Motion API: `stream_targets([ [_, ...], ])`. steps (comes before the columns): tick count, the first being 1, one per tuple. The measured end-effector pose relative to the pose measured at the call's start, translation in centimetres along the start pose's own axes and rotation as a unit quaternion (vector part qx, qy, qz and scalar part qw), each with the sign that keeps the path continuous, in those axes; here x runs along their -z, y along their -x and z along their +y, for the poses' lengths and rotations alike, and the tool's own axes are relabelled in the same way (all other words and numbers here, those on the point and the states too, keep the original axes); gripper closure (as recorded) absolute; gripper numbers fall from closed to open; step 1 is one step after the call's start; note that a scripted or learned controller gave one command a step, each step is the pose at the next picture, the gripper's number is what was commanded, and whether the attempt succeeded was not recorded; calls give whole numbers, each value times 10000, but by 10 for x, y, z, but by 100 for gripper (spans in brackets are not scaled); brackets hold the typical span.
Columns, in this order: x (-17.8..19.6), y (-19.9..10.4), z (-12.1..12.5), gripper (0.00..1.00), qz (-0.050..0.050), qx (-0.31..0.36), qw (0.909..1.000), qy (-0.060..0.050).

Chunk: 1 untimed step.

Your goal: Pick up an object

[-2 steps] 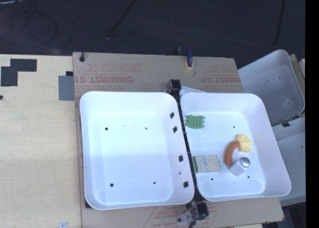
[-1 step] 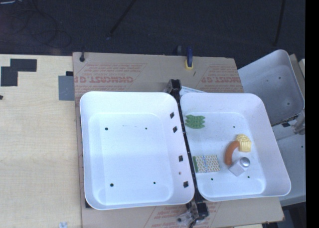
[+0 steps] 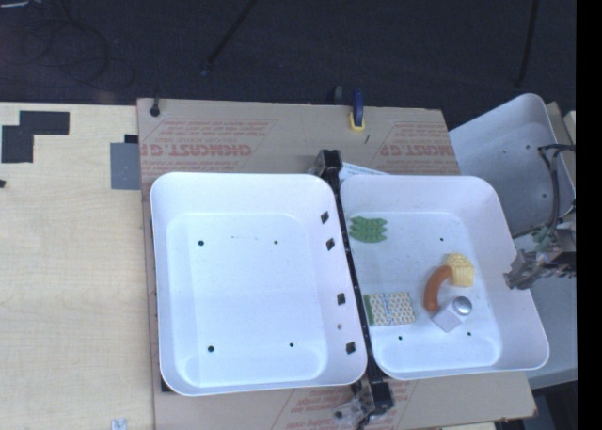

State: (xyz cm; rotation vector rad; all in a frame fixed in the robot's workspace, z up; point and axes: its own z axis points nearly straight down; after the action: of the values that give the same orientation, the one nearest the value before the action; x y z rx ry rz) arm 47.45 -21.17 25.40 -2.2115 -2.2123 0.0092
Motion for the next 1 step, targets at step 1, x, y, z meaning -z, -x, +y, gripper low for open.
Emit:
stream_targets([
  [1,154,-7,4,100,-55,10,9999,142],
])
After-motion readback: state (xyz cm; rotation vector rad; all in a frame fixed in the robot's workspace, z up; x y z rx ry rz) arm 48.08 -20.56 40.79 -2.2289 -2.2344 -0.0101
